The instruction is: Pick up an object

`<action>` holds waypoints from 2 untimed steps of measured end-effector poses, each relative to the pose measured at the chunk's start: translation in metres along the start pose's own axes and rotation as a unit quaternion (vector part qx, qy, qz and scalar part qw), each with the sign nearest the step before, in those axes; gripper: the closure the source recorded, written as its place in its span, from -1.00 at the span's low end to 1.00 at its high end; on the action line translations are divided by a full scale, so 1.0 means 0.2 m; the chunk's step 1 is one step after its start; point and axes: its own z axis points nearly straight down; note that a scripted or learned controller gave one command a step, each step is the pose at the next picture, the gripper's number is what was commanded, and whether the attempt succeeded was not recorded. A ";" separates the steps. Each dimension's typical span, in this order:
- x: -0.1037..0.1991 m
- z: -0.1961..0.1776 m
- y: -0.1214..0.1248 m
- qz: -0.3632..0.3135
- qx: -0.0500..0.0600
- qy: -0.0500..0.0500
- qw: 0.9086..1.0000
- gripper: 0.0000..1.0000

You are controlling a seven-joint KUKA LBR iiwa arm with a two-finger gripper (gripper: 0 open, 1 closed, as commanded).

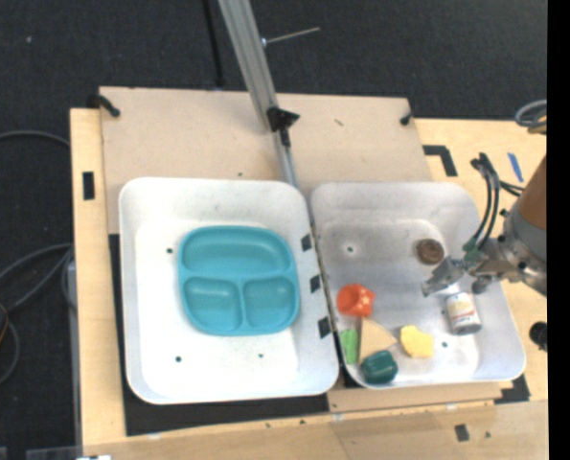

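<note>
Jaws state: can't tell. The gripper (457,278) sits low in the right bin (380,204), its grey metal parts blurring together, right above the small jar (462,312). Nothing visibly pinched.

Camera view, right bin: the jar lies tipped on its side near the right wall, white label with a red band, just under the gripper. Likely target by position. My read: rigid, light, smooth round body, so it'll roll or squirt out if squeezed off-centre. Best to close across the body mid-length, at right angles to its long axis, not on the cap end.

Other candidates in the same bin:
- brown round piece (430,251), far side, just left of the gripper. Small, low, hard to get under.
- red-orange lump (355,301), left-centre. Looks like toy food, probably light plastic, bumpy, decent grip.
- yellow piece (417,341), near side, just left of the jar. Small, likely light.
- tan wedge (375,336), touching the green block (379,365) at the near edge. Sloped faces on the wedge will slip; the block's flat sides are easier.
- a thin green strip at the left wall, too close to the wall for clean access.

Left bin (150,218): blue divided tray (238,279) in the middle. Wide, flat, stiff; only the rim is grippable.

Tabletop (189,132) beyond the bins is bare board.
</note>
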 end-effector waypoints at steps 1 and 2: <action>0.00 0.00 0.00 0.001 0.000 0.000 1.000 -1.00; -0.01 0.21 0.00 0.002 0.002 -0.001 1.000 -1.00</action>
